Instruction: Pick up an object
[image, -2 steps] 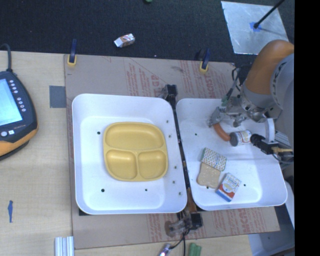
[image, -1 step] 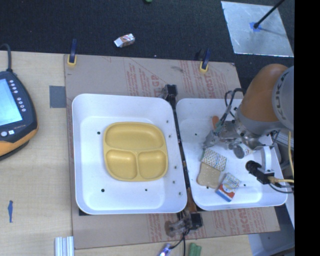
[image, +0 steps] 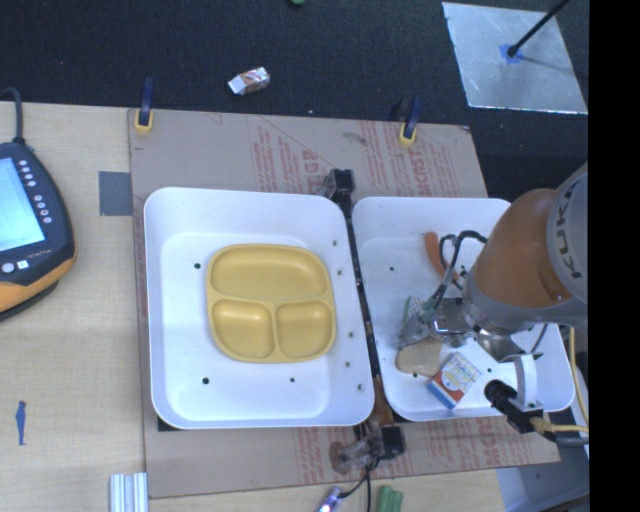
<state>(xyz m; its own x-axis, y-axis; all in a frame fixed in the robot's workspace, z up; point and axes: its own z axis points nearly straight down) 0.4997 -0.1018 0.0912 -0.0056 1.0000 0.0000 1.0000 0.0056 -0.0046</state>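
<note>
My gripper is low in the right bin, reaching in from the right, with its metal tip among the objects there. A tan, rounded piece lies just below the tip. A small card-like packet with a white, red and blue face lies to the lower right of it. An orange stick-like thing lies near the bin's back, partly hidden by the arm. A greenish item sits right at the gripper tip. Nothing is plainly seen between the fingers.
The left bin holds a yellow three-compartment tray. A teach pendant rests on the bench at far left. Clamps sit between the bins at back and front. A crumpled wrapper lies on the dark floor beyond.
</note>
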